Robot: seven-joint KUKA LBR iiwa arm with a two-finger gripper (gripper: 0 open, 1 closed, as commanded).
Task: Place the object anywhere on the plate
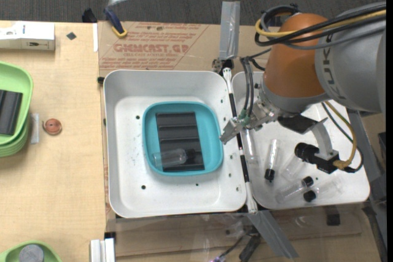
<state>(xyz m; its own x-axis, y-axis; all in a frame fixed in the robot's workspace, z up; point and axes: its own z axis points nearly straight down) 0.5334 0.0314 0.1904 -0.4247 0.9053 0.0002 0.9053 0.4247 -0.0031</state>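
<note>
1. While the gripper (235, 130) hangs over the wall between the two bins, just beside the right rim of the teal plate (212, 132), I can't tell whether it's wide, narrow or carrying anything.
2. Look at the plate: a clear vial (171, 158) lies on its side on the black ridged insert (178, 127), toward the near-left corner. My read is that this is the task's object, and it's on the plate.
3. If so, the job now is a clean exit: rise straight up first, then swing right, clear of the plate rim and the bin wall.
4. If another capped vial (271, 164) from the right bin (347, 196) is wanted, grip it across its width, because round glass rolls.
5. Carry it high over the wall and let go low over the insert's middle.
6. The danger is bumping the plate and rolling the resting vial off.
</note>
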